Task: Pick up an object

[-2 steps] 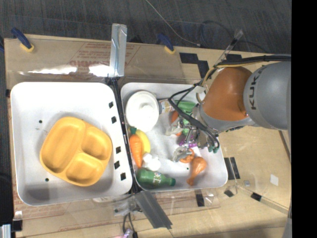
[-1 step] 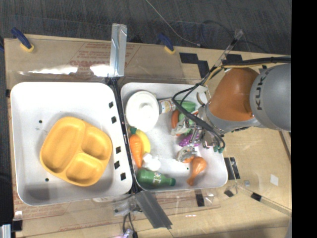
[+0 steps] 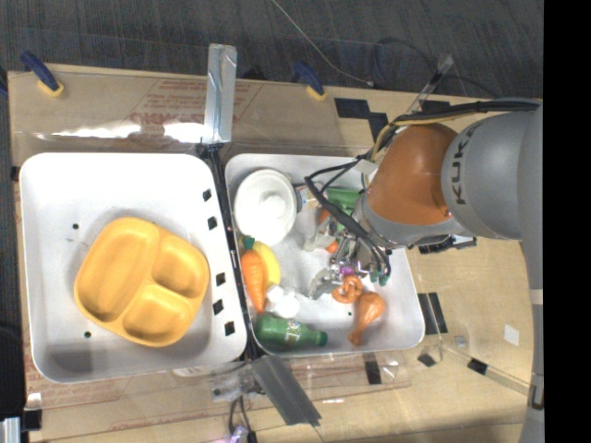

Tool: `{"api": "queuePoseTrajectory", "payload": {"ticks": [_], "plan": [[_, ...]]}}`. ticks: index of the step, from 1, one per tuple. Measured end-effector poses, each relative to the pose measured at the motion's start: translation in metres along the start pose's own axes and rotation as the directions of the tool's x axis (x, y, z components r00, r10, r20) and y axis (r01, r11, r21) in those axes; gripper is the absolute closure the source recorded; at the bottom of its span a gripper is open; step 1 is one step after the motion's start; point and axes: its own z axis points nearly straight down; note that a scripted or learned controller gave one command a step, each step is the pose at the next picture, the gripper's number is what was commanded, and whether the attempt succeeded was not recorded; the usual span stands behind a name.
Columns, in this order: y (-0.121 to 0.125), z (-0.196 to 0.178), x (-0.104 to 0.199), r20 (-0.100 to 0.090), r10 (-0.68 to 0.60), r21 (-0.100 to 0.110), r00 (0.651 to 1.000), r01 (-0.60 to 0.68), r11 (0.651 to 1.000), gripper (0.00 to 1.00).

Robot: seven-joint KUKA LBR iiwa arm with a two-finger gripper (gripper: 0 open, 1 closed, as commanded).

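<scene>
Gripper (image 3: 343,268) lowered into the right bin (image 3: 406,326); whether it is released or clenched cannot be told. Just below it lie an orange pretzel (image 3: 348,290) and a drumstick (image 3: 367,314). Farther left: carrot (image 3: 253,280), banana (image 3: 269,262), green bottle (image 3: 289,332), white bowl (image 3: 266,203). Left bin (image 3: 46,192) holds a yellow divided plate (image 3: 140,279).

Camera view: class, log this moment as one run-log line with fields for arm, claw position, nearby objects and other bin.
arm: over right bin | claw: low among toys | nearby: pretzel, drumstick | left bin: yellow divided plate
</scene>
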Motion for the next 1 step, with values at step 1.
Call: {"api": "queuePoseTrajectory", "payload": {"ticks": [1], "plan": [[-0.0400, -0.0006, 0.0154, 0.001, -0.154, 0.000, 0.988, 0.154, 0.988, 0.00]]}}
